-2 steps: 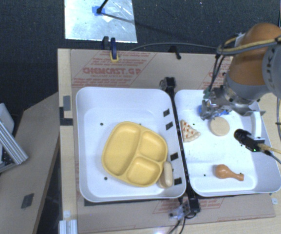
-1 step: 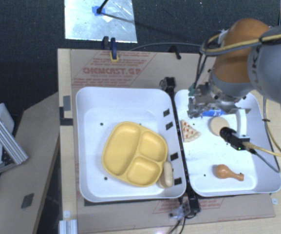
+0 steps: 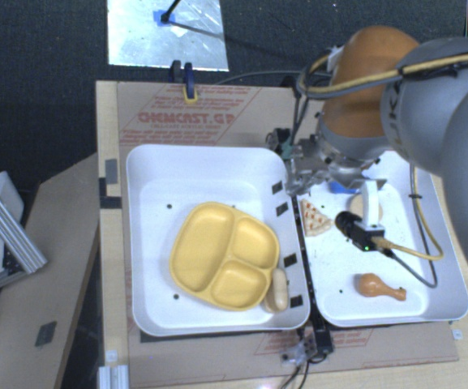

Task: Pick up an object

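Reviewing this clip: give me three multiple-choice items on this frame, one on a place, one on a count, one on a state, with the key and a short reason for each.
1. Where does the yellow divided tray lie?
A. In the left bin
B. In the right bin
C. On the bench outside the bins

2. How many compartments does the tray have?
A. Two
B. Three
C. Five

3. How does the drumstick toy lie?
A. Held up in the air by the arm
B. Standing on the tray
C. Flat on the floor of the right bin

Key: 1 A, the tray rests on the left bin floor. 2 B, its ridges mark off three wells. 3 C, it lies alone near the front of the right bin, away from the gripper.
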Available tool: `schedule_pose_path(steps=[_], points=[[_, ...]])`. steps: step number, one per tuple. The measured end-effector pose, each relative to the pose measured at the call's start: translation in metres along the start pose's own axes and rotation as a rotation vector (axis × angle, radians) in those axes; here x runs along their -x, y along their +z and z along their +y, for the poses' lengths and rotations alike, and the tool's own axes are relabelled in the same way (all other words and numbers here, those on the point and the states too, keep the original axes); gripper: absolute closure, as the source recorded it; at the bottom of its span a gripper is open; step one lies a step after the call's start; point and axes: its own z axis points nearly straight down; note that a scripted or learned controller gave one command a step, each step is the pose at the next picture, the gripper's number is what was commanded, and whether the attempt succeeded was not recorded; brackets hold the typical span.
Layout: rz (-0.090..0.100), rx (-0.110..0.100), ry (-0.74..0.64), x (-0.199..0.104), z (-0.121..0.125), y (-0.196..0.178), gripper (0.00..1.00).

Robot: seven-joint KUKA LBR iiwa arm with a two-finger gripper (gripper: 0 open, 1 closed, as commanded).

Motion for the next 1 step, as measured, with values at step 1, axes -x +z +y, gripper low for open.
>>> schedule_pose_path(steps=[1], points=[[0.0, 0.001, 0.001, -0.0472, 0.0072, -0.0064, 1.0]])
